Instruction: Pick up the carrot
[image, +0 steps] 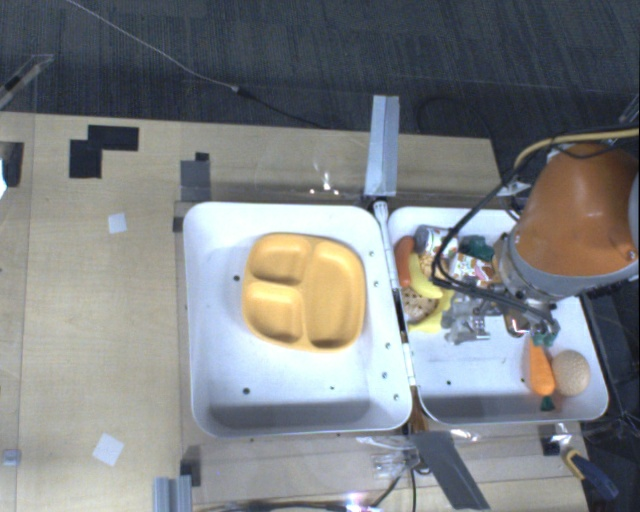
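Metal-grey and compact, the gripper (470, 325) is seen hanging over the middle of the right bin (500, 405), below the orange band (580, 215) of the arm; whether anything is touched by it cannot be told, and how its tips stand cannot be made out from this slant; nothing is seen clamped in it. Just to the gripper's right and slightly nearer the bin's front, the carrot (541, 370) is found lying on the bin floor, its green end pointed at the front wall; beside the carrot, further right, a round beige ball-like item (572, 372) is set against it. To the gripper's left, a yellow banana-like piece (424, 298) and a reddish sausage-like piece (403, 258) are crowded by the dividing wall; behind it, a can-like item (428, 238) and printed packets (468, 262) are partly covered by cables. Well to the left, the left bin (215, 390) is occupied by a yellow divided plate (304, 290), lying flat.
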